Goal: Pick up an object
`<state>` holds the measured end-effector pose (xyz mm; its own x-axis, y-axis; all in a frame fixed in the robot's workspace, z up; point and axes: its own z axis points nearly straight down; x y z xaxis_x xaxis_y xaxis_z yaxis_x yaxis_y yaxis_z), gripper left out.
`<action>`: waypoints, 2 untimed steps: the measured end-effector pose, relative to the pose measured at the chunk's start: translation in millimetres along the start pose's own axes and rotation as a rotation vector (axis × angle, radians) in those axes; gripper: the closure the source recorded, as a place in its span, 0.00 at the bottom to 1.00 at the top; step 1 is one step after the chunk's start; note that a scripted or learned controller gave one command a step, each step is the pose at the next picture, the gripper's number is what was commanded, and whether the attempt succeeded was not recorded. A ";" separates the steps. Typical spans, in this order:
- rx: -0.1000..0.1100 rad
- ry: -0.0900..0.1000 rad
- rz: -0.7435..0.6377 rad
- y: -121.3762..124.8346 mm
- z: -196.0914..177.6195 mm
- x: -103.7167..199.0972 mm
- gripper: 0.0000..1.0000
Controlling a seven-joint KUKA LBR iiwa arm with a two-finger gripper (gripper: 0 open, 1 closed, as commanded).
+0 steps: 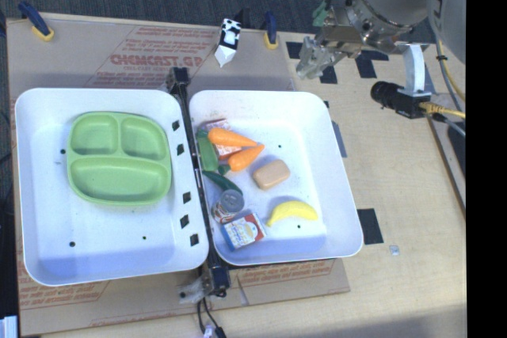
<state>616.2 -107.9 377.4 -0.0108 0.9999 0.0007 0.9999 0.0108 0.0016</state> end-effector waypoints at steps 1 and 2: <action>0.000 0.000 -0.001 0.0 0.1 0.2 0.00; 0.002 -0.003 0.007 37.6 24.9 -35.9 0.00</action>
